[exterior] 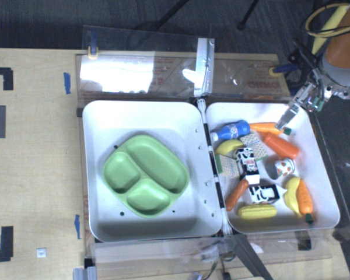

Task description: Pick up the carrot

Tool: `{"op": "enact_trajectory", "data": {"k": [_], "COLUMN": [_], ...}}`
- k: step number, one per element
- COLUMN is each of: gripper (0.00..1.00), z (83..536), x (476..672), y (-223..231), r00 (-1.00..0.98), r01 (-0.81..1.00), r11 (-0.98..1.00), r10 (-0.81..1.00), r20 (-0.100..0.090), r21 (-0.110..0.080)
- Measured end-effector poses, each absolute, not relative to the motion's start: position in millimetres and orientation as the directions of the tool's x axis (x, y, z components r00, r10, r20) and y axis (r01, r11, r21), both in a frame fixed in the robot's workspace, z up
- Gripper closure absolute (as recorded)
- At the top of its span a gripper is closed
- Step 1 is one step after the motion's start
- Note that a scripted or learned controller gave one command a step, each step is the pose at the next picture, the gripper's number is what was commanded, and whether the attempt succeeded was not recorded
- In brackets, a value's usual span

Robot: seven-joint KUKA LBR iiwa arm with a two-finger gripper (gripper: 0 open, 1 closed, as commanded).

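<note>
Several orange carrot-like pieces lie in the right bin [326, 174]. A fat orange carrot [283, 146] lies near the bin's back. A slimmer carrot [304, 198] with a dark stem end rests by the right wall. A reddish-orange one [237, 192] lies by the left wall, and a thin orange piece [262, 126] sits behind the fat carrot. My gripper [297, 111] hangs over the bin's back right corner, slanting down towards the left. Its tip is just above and behind the fat carrot. Nothing is seen held in it.
The right bin is crowded: a blue bottle [232, 130], a yellow banana [230, 147], a lemon [291, 195], a long yellow piece [256, 212], two black-and-white items [245, 156] and a small white cup [284, 168]. The left bin [99, 127] holds a green divided plate [146, 172].
</note>
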State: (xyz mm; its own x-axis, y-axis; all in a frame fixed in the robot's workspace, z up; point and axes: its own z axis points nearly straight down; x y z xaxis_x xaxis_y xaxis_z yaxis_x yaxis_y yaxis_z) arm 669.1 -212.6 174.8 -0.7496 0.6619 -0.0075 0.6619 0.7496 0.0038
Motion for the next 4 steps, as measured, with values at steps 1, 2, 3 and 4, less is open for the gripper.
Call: {"op": "enact_trajectory", "data": {"k": [1,2,3,4], "gripper": [0.0,0.0,1.0,1.0], "z": [175,96,107,191], "x": [669.1,649.8,651.9,652.1], "y": [-213,-191,-191,-151], "r00": [-0.75,-0.79,-0.787,-0.576], "r01": [0.662,0.613,0.616,0.818], "r11": [0.75,0.79,0.788,0.576], "r10": [0.662,0.613,0.616,0.818], "r20": [-0.007,-0.018,-0.024,-0.004], "r21": [0.004,0.006,0.012,0.003]}}
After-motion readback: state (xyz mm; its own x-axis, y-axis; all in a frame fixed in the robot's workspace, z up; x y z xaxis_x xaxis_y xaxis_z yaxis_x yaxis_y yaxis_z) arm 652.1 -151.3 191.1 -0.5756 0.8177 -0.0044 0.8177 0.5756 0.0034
